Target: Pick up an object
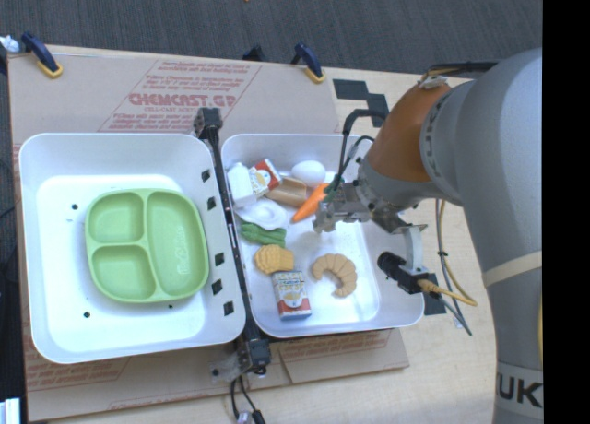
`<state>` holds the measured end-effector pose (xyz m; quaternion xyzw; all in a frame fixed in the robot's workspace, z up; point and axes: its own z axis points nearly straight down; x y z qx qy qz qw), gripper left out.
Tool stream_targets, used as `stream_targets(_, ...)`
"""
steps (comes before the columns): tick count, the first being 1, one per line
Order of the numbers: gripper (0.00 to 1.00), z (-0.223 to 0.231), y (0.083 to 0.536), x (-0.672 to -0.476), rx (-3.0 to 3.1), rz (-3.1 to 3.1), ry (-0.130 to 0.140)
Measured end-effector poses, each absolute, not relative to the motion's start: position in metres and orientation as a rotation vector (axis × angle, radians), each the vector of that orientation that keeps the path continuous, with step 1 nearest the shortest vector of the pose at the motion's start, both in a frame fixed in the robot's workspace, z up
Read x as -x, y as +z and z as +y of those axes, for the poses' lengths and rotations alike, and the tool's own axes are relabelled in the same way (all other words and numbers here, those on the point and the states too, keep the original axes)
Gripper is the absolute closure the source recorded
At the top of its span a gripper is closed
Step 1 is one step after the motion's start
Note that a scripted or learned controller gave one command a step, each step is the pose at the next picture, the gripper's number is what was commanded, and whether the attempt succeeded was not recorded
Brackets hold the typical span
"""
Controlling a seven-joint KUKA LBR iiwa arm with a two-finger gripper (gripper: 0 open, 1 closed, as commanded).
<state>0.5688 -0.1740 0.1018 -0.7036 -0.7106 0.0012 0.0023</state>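
The right bin (392, 307) holds several toy foods. An orange carrot (307, 205) lies tilted near the middle, and its upper end touches my gripper (330, 215), which hangs low over the bin's centre. Behind the carrot are a white egg (309, 171), a red and white carton (265, 176) and a brown bread roll (288, 194). A croissant (336, 272) lies just in front of the gripper. To its left are a yellow waffle (274, 259) and a small printed box (291, 295). A green leaf (261, 233) lies by the left wall.
The left bin (37, 321) holds a green divided plate (147, 245). A black divider with clips (221, 219) runs between the bins. Cardboard (184, 90) lies under both, held by blue and yellow clamps (309, 61). The grey arm (479, 155) covers the right side.
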Motion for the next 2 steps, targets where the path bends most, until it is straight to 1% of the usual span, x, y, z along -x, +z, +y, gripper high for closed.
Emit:
stream_targets(1, 1.00, -0.1756, 0.1334, -0.5495, 2.215, -2.224, 0.001)
stream_targets(2, 0.00, -0.1755, 0.1332, -0.5494, 2.214, -2.224, 0.002)
